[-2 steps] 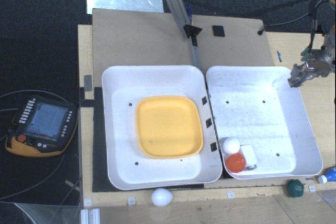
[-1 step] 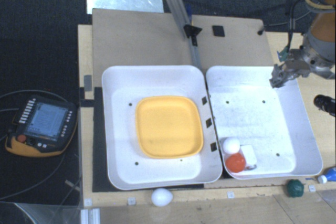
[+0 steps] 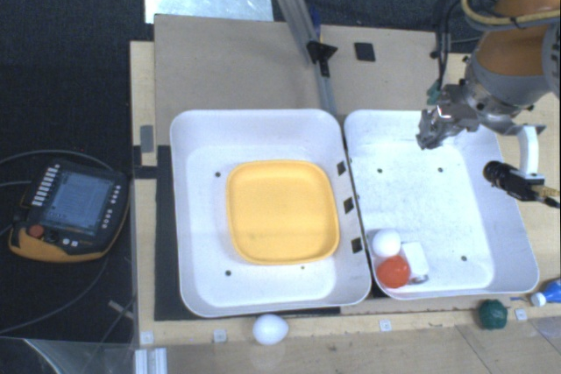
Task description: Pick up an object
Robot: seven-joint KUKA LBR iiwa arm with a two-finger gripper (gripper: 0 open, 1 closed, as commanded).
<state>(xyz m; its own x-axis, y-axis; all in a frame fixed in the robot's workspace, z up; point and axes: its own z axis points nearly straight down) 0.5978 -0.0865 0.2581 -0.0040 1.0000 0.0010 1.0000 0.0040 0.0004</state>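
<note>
1. Here, in the camera view, the grey arm (image 3: pixel 513 57) with its orange band is seen reaching in from the right, and the gripper (image 3: pixel 431 134) is held above the far part of the right bin (image 3: pixel 438 215).
2. Whether the jaws are open or closed cannot be told, as the gripper end is seen only as a small dark shape; nothing is seen held in it.
3. At the near left corner of the right bin, three small things are gathered: a white ball (image 3: pixel 386 243), an orange-red ball (image 3: pixel 394 272) just below it, and a white block (image 3: pixel 414 259) touching the orange-red ball on its right. All three lie well apart from the gripper.
4. In the left bin (image 3: pixel 197 215) a yellow square plate (image 3: pixel 282 211) is laid flat near the middle.
5. On the bench in front of the bins, a white egg-shaped object (image 3: pixel 270 329) is found below the left bin, and a dark green ball (image 3: pixel 493 314) below the right bin's near right corner.
6. A teach pendant (image 3: pixel 68 215) with a screen rests on the dark floor to the left of the bench.
</note>
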